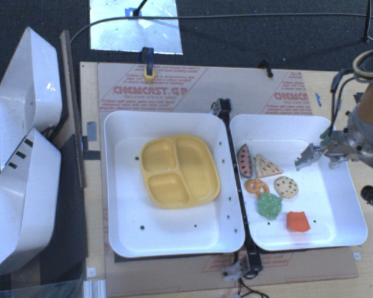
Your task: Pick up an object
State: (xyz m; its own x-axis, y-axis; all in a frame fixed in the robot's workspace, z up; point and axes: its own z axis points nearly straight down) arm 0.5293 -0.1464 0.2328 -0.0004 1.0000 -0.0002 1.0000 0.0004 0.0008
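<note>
The right bin (336, 191) holds several toy foods on its left side: a watermelon slice (244, 160), a pizza wedge (267, 166), a pretzel (257, 186), a cookie (286, 187), a green broccoli piece (269, 205) and an orange-red block (298, 221). My gripper (309, 155) hangs over the upper middle of this bin, up and to the right of the cookie, reaching in from the right. Nothing shows between its fingers.
The left bin (121, 166) bears a yellow divided plate (179, 171). A black clamp (222, 107) sits where the bins meet at the back. Two white tubs (25, 141) stand off the bench at far left. Cables run behind the bins.
</note>
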